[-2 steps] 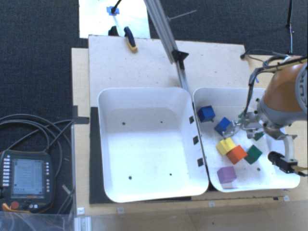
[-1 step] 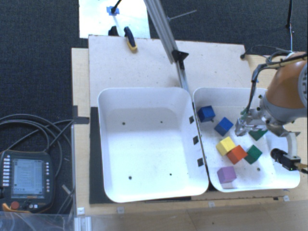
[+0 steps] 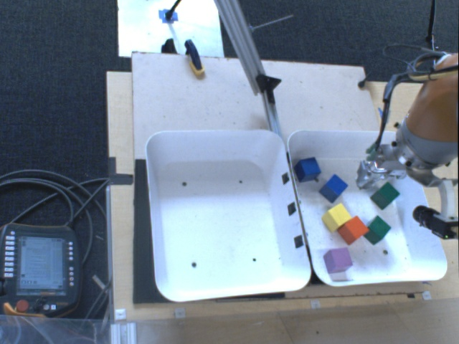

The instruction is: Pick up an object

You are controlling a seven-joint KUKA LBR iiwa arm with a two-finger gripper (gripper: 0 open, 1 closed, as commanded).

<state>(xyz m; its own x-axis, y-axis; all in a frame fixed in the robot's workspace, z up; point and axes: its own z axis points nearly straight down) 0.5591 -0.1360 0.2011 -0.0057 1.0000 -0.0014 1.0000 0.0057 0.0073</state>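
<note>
The gripper (image 3: 369, 172) hung near the green cube (image 3: 385, 195), jaw state impossible to tell; best was to centre over that cube, clear of its neighbours

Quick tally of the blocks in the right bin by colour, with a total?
Blue blocks: 2
Green blocks: 2
Yellow block: 1
Orange block: 1
Purple block: 1
Total: 7, all in the right bin
</note>
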